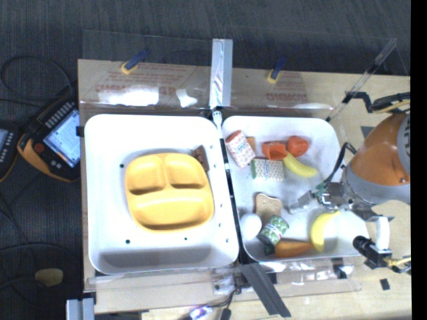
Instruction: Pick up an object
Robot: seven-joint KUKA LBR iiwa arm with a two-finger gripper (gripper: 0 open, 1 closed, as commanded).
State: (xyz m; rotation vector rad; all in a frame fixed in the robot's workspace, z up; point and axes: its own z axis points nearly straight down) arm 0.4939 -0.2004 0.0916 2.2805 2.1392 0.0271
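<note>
camera view, step: looks like the approach stage to me; the gripper point(319, 197) is down inside the right bin point(331, 133) near its right wall, with nothing visibly between it and any item, so no pick yet

camera view, jaws: honestly can't tell if they're released or clenched; too small and dark against the wrist

camera view, likely target: the yellow banana point(320, 229) by the bin's near-right corner, just beside the gripper; that's my guess, any item would do

camera view, next move: probably a short shift toward the near edge, then straight down over the banana

camera view, crowding: carrot point(293, 249) touches the banana's lower end along the near edge; green can point(273, 231) and bread slice point(268, 207) sit near the bin's middle; second banana point(299, 167) and tomato point(297, 144) toward the far edge

camera view, open room: bare floor around the gripper; right wall close, so little slack that side

camera view, left bin point(100, 179): holds a yellow tray point(169, 190); well apart
</note>
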